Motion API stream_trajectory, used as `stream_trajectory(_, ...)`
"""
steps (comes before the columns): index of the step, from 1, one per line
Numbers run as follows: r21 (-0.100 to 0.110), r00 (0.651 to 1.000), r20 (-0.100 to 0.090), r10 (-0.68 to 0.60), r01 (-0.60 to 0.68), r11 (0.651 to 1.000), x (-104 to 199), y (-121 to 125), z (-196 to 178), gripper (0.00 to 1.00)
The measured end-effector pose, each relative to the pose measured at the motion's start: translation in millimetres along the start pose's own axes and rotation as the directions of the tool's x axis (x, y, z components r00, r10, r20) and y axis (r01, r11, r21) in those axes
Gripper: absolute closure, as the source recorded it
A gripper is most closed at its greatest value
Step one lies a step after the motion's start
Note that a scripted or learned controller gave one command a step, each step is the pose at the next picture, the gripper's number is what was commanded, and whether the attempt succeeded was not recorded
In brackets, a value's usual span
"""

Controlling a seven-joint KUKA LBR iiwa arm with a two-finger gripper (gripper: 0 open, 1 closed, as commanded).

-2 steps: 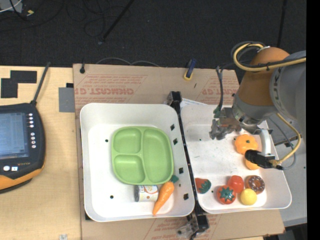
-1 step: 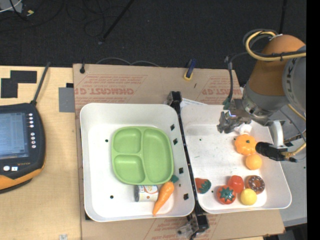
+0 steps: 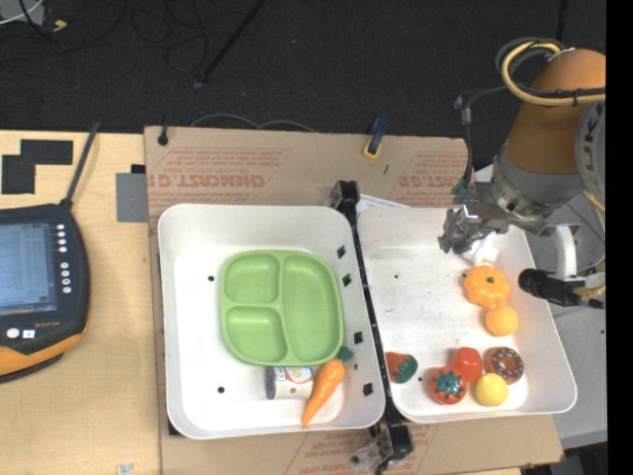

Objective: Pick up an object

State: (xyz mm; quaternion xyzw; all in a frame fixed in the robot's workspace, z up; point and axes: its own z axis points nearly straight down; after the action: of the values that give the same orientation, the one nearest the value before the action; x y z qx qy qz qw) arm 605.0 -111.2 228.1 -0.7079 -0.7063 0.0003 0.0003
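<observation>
Gripper (image 3: 463, 232) over right bin's (image 3: 415, 265) far edge; open or clenched, cannot tell; nothing seen held. Nearest: small orange pumpkin (image 3: 487, 286), ribbed, glossy plastic, then smooth orange ball (image 3: 501, 321) toward the right edge. Risk: rounded toys likely roll or squirt out; crowded near-right corner invites a nudge.

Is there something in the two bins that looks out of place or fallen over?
A small can lies on its side in the left bin, beside the carrot and below the green plate. Nothing looks spilled or broken.
</observation>
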Motion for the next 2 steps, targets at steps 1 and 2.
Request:
stream_trajectory(1,0.005,1.000,-0.003,-0.007,0.007,1.000,61.3,-6.0,-1.1,1.00)
stream_trajectory(2,0.006,1.000,-0.002,-0.006,0.006,1.000,105.8,-2.7,8.9,1.00)
